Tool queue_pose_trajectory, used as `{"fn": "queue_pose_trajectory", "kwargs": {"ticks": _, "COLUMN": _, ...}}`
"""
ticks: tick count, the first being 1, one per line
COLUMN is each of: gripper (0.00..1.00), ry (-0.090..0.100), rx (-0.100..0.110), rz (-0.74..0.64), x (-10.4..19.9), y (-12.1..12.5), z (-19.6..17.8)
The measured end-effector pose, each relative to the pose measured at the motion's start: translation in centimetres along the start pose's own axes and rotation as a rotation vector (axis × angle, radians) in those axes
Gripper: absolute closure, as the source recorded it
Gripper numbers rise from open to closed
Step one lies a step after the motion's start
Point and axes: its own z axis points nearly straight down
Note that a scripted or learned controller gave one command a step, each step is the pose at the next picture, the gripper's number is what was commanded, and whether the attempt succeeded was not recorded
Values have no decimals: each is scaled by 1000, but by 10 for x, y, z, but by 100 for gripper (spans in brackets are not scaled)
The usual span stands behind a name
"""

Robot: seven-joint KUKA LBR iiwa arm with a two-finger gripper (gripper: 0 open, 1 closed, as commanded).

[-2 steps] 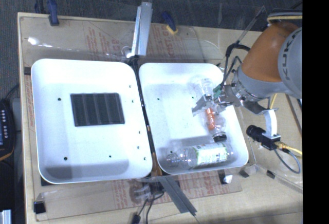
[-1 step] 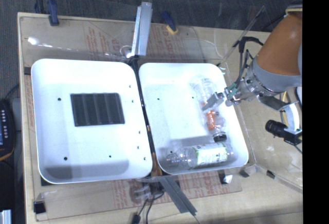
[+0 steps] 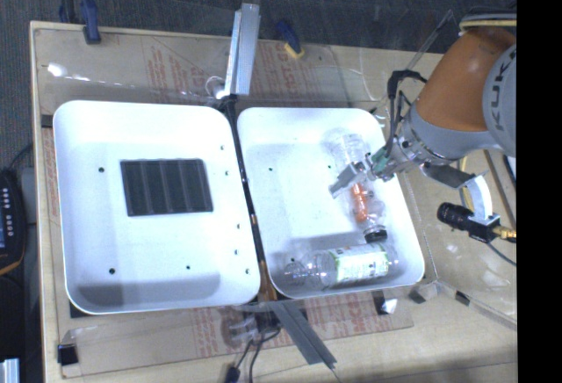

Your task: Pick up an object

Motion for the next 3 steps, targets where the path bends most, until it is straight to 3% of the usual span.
{"fn": "queue_pose_trajectory", "kwargs": {"ticks": 2, "gripper": 0, "ry": -1, "rx": -1, "rz": -123, "x": -9, "y": 30, "z": 54}}
{"fn": "queue_pose_trajectory", "kwargs": {"ticks": 3, "gripper": 0, "ry": -2, "rx": -2, "rz": -127, "x": -10, "y": 26, "z": 27}}
